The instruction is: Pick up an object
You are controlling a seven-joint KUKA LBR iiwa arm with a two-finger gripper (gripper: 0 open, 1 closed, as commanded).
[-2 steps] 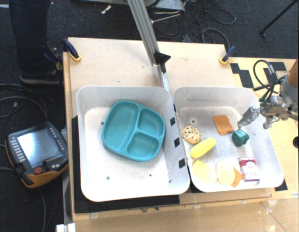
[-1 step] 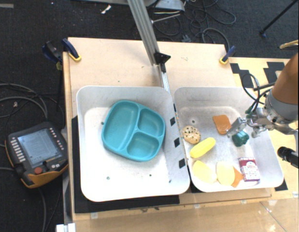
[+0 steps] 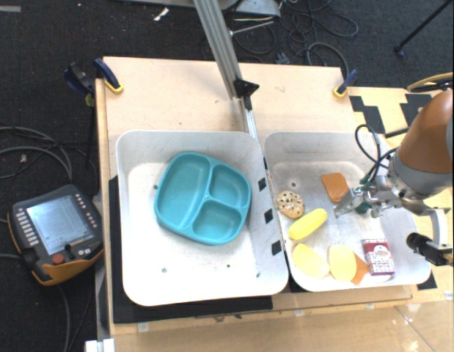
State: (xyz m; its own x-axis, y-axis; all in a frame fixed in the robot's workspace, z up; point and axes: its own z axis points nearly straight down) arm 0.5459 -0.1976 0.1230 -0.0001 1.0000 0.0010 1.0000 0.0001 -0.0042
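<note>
Teal plate [image 3: 203, 197] in left bin [image 3: 131, 218]; gripper [image 3: 351, 204] over right bin [image 3: 285, 152], seemingly beside orange block [image 3: 334, 186].

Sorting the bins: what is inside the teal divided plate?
The teal divided plate, in the left bin, shows three compartments with nothing in them. What lies beneath it is covered.

Divided plate [image 3: 203, 197] in left bin [image 3: 131, 218]; right bin [image 3: 285, 149] holds cookie [image 3: 290, 204] (beside banana [image 3: 308, 224]).

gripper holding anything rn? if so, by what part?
Cannot be told. The gripper sits low in the right bin, right beside the orange block, but the view shows nothing between its fingers.
</note>
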